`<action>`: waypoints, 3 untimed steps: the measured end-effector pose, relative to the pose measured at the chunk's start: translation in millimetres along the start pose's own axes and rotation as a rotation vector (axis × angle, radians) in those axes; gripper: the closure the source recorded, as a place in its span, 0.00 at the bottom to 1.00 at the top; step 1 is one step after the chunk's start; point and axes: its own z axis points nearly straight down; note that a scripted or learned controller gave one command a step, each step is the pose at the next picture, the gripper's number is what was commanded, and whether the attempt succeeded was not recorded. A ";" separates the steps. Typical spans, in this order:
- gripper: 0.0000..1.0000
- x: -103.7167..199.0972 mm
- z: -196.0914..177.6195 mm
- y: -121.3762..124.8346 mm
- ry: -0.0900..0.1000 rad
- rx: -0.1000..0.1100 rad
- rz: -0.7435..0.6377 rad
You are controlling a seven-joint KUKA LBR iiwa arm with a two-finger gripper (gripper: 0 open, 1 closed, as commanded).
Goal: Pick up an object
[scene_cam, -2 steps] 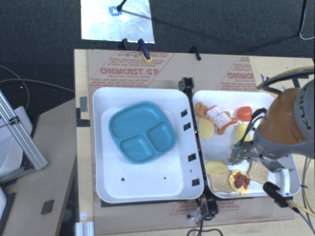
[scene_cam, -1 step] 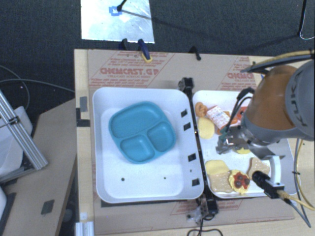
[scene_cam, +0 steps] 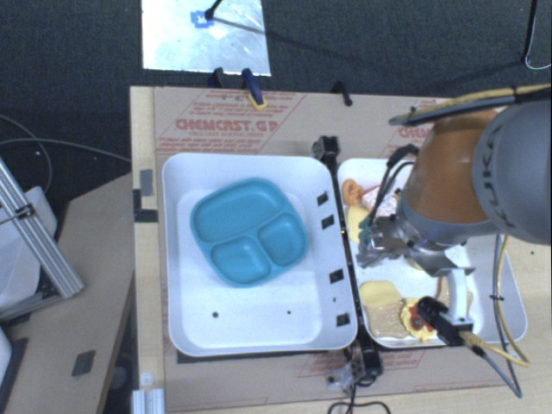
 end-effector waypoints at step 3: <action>1.00 119.4 95.0 24.4 -0.003 0.005 0.009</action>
